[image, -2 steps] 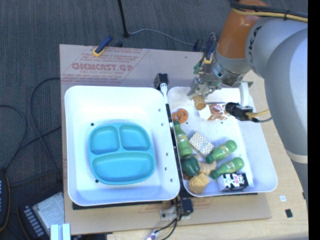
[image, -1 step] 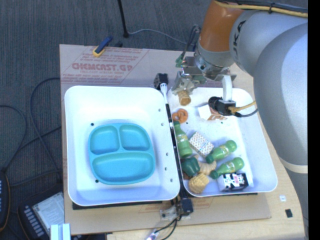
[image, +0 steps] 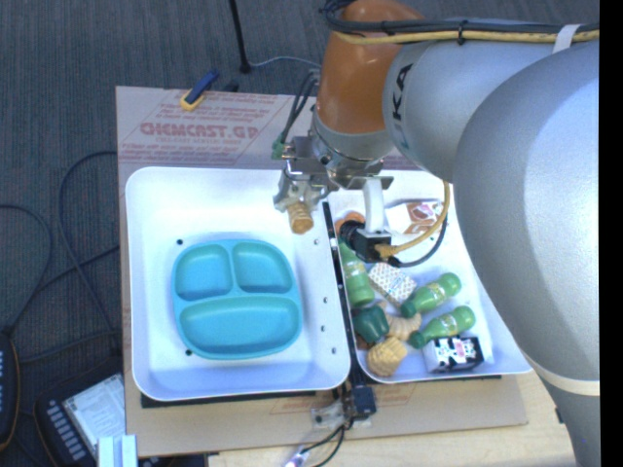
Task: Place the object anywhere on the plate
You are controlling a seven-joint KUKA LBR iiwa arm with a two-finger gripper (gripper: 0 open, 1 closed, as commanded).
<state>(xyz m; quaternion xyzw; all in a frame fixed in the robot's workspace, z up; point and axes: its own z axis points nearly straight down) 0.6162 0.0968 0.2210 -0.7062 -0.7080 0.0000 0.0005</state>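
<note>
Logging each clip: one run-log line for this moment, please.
arm: above bins' divider | gripper: near left bin's back-right corner | plate: bare | toys: right bin

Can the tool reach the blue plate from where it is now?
Probably yes. The tool hangs over the divider between the bins, just beyond the blue plate's far right corner. Nothing lies on the plate, and the left bin around it is bare, so the way looks free.

The arm (image: 506, 163) hides much of the right bin (image: 487, 363), perhaps half.
</note>
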